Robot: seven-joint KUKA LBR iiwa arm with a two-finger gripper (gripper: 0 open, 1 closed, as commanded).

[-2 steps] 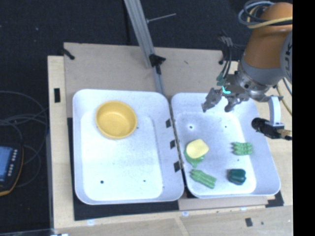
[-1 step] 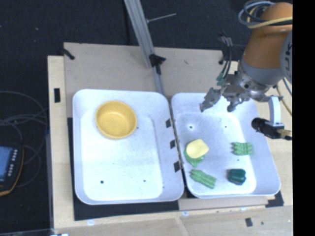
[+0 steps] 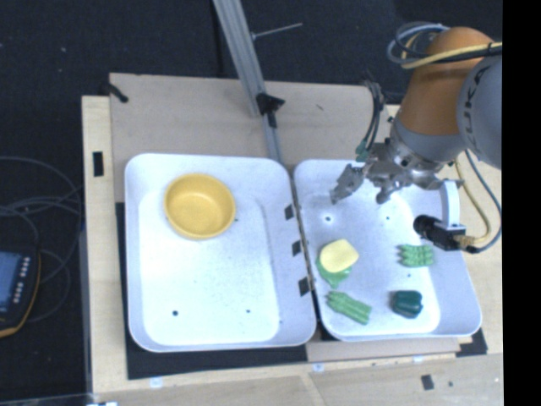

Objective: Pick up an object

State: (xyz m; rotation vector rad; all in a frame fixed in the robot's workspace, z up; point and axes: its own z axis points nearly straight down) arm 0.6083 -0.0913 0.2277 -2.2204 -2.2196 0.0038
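Gripper (image 3: 363,186), jaws apart and holding nothing, poised above the right bin's (image 3: 372,332) far end. Yellow-green object (image 3: 337,258) lies nearer the camera, beside the bin's left wall; descent here risks closing on bare floor.

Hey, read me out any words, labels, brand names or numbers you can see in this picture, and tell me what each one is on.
No text reads clearly.
The arm bears dark lettering on its grey shell, too blurred and cropped to read.
The handheld device at the left edge has a lit screen, too small to read.
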